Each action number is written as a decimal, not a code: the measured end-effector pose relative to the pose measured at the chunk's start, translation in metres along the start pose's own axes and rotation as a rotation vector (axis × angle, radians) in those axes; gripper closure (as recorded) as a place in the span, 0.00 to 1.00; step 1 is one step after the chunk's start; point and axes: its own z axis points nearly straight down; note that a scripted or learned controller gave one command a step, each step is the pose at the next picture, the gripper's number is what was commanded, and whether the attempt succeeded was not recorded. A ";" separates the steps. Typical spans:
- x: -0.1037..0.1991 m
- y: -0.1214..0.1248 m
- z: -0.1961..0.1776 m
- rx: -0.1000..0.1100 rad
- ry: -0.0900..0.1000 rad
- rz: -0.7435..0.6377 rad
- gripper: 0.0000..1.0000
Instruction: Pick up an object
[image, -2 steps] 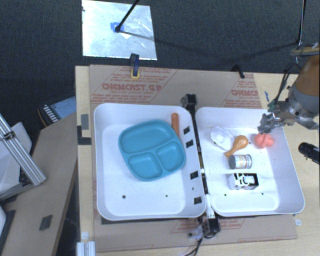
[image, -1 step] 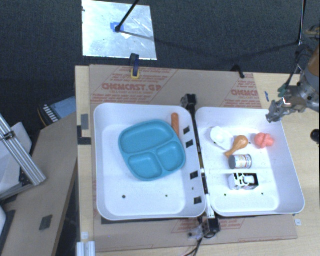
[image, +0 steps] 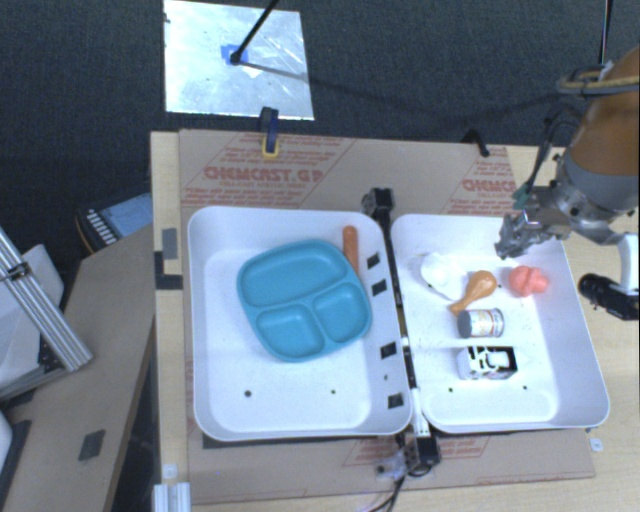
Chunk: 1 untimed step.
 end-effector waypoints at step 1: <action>0.048 -0.004 0.006 0.000 0.000 0.000 1.00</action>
